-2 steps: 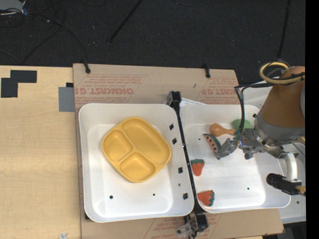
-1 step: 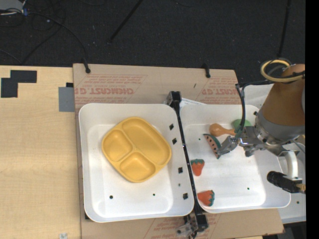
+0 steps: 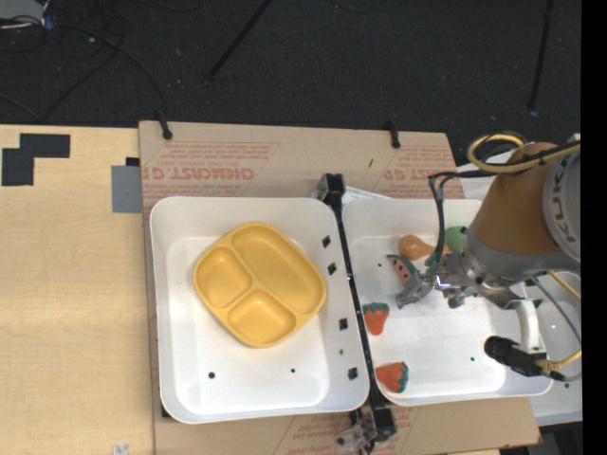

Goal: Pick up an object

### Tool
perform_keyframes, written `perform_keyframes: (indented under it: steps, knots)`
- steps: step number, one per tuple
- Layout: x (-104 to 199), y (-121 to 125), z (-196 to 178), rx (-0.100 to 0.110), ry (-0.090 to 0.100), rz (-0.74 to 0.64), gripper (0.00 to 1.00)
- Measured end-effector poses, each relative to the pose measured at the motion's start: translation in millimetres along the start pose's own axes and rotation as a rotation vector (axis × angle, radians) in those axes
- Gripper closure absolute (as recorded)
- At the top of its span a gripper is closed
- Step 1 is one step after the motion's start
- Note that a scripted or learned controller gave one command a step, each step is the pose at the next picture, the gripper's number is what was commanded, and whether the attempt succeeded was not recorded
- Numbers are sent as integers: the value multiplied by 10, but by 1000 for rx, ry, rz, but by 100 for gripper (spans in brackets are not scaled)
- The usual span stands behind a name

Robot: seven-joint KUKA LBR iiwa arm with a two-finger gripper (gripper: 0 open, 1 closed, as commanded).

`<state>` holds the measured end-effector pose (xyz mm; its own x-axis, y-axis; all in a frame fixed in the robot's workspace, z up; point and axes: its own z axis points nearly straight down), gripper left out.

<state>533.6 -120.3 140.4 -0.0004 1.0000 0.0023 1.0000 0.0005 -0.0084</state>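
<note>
Hovering low in the right bin [image 3: 455,373], the gripper [image 3: 417,290] points toward the divider; whether it is wide or narrow cannot be told. Just off its tip lies a small watermelon slice [image 3: 405,270], probably light, stiff and slick, best pinched across its flat faces.

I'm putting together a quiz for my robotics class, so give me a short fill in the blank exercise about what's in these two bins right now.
1. The yellow divided plate lies in the ____ bin.
2. The plate has ____ compartments.
3. The end effector hangs over the ____ bin, near a small watermelon-slice toy.
4. The arm reaches in from the ____ side of the camera view.

Missing words: left; three; right; right
</note>
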Motion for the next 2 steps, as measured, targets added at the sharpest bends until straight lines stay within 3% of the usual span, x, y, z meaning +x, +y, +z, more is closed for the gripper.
perform_keyframes:
  steps: [1,2]
  knots:
    - [-33,-2,519,-7,-8,5,0]
    - [-20,-8,407,-3,-3,7,100]
